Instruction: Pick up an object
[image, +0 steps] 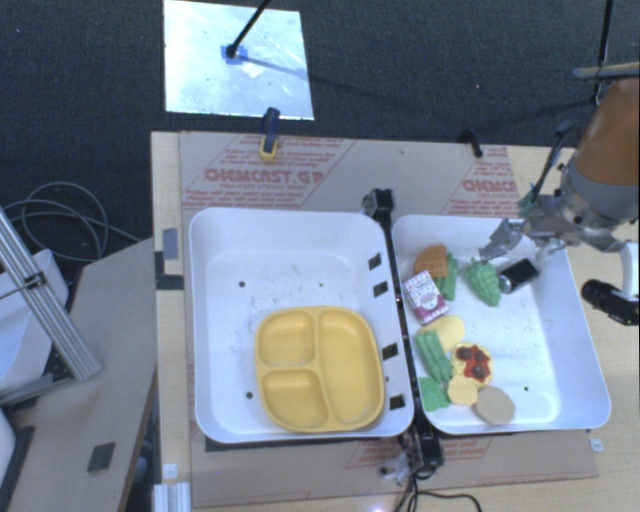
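Broccoli (485, 281) seemingly just below hand (505, 243)

Tray (320, 368) in left bin (215, 300); toys (455, 330) fill right bin (570, 330) (hand (505, 250) above).

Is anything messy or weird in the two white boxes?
Nothing looks spilled or broken. The toy food sits bunched in the right bin, all toward its left side, while the yellow tray lies a little crooked in the left bin. The claw hangs over the right bin.
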